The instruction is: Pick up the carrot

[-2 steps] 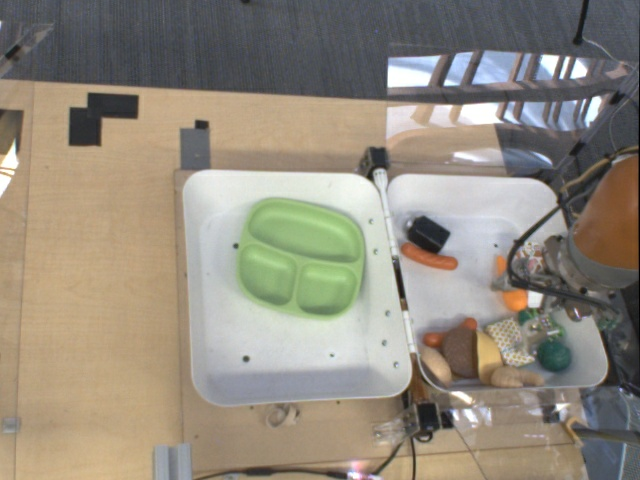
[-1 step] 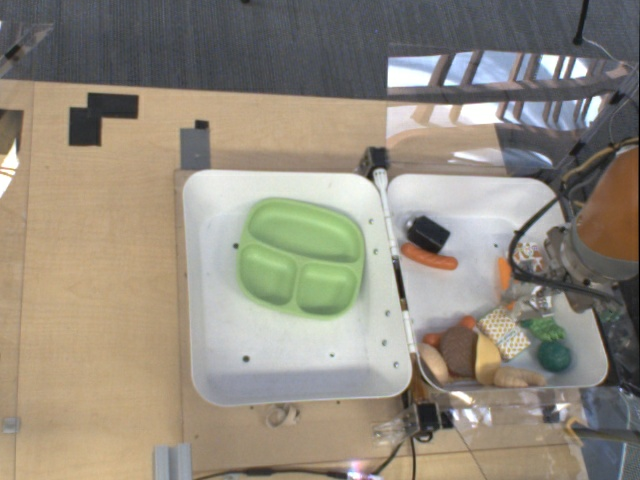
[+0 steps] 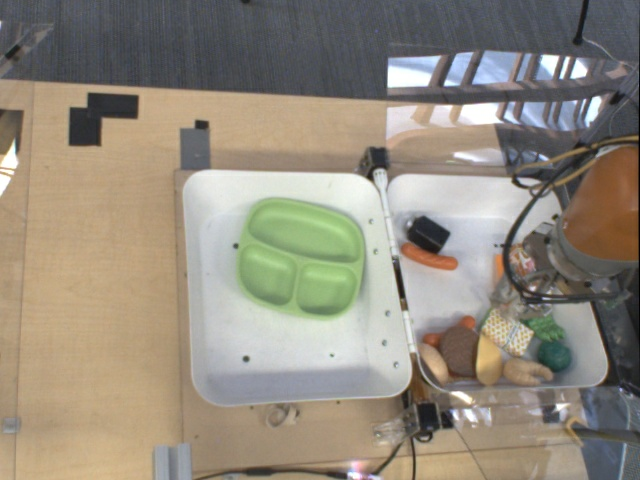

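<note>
Carrot (image 3: 430, 259) first, since that's the whole job: it's the little orange stick lying flat on the floor of the right bin (image 3: 470, 196), near that bin's left wall, just below a small black block (image 3: 428, 234) that sits almost touching it.

My claw (image 3: 522, 280) is over on the right side of the same bin, tucked under my wrist with the orange band (image 3: 603, 213) hanging over it. Honestly can't tell what state the claw is in from up here, the wrist and cables hide it. Nothing looks grabbed as far as I can see.

So the carrot lies off to my left in the view, a bit further up the bin than the claw, with bare white floor between us. Its long axis runs roughly left-right with a slight tilt, so I figure I'd want to close across the thin way, not along it.

Further out: there's a heap of toy food (image 3: 492, 352) in the bin's near corner, well apart from the carrot, so no clutter problem there. That black block is the one thing I might bump. The left bin (image 3: 215, 368) just holds a green divided plate (image 3: 300, 257).
</note>
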